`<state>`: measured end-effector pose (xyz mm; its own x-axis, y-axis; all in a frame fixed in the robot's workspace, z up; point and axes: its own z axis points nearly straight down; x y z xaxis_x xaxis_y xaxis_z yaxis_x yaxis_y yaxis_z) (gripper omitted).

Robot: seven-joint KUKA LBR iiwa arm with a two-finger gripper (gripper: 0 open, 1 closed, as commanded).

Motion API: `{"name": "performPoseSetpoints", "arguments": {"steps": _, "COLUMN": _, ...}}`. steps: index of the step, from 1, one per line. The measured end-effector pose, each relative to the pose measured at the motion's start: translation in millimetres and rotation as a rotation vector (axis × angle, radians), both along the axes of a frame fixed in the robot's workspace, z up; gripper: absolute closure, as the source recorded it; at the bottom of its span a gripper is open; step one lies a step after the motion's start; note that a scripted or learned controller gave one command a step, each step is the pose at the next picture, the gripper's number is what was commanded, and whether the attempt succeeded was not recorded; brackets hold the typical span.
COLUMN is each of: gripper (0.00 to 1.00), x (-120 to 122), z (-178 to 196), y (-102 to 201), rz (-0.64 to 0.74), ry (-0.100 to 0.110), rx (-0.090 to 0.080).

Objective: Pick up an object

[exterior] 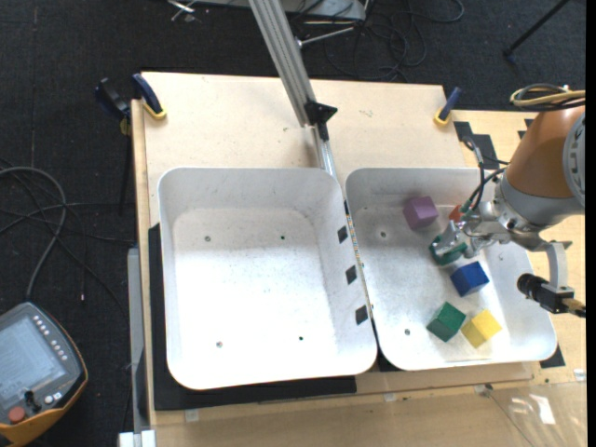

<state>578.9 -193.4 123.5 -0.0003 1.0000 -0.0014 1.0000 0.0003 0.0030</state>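
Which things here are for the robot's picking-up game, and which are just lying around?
For the job:
- gripper, low inside the right bin
- purple block
- blue block
- green block
- yellow block

Just lying about:
- left bin
- control pendant on the floor
- clamps on the board's corners
- metal pole

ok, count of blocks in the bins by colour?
purple block: 1
blue block: 1
green block: 1
yellow block: 1
Total: 4, all in the right bin. The gripper sits just above the blue one.
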Motion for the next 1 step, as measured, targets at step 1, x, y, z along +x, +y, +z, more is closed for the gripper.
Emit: {"name": "performPoseSetpoints", "arguments": {"steps": 1, "gripper": 1.0, "x": -60.1, "z": -21.6, "y": 54.1, "rz": -0.003, "ry": -0.019, "rx": -0.007}}
